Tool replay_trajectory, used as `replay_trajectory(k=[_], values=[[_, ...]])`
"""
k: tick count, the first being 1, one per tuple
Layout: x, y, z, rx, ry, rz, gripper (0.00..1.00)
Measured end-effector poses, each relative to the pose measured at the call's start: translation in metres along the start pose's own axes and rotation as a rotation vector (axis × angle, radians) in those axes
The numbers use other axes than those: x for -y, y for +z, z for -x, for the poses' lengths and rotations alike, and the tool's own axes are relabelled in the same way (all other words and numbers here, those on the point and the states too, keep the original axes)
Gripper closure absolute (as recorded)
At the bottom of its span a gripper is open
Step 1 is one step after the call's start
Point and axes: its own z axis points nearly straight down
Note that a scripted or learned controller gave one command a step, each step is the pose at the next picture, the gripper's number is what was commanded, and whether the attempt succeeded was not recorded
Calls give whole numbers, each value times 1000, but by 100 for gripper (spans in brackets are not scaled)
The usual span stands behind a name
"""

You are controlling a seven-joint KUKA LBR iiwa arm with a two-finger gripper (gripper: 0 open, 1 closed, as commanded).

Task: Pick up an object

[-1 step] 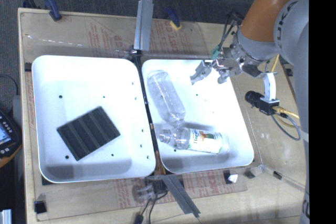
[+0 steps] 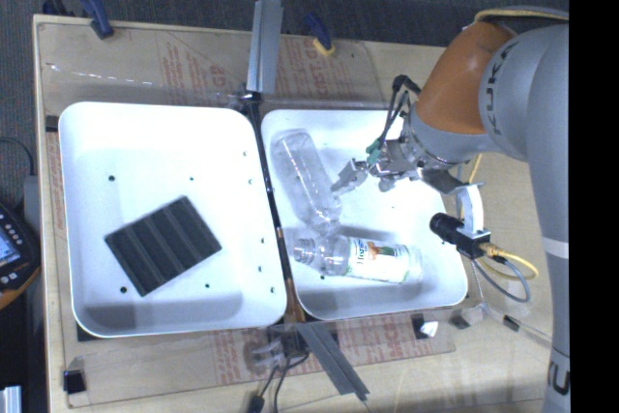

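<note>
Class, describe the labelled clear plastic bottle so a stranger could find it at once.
Start at the right-hand shallow white bin, under the grey arm. Along its near wall lies a clear plastic bottle on its side. Unlike the bare clear bottle lying beside it, this one wears a white label with green and orange print.

Two clear plastic bottles (image 2: 308, 174) (image 2: 360, 258) lie in right bin (image 2: 440, 290).

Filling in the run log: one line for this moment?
hand: over right bin | clear bottles: in right bin | dark ridged pad: left bin
</note>
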Motion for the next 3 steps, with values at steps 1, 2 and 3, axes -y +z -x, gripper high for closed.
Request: replay_trajectory(k=[1, 2, 3], values=[[-34, -11, 32, 3, -293, 7, 0], [19, 41, 13, 0, -374, 3, 0], [89, 52, -27, -1, -298, 3, 0]])
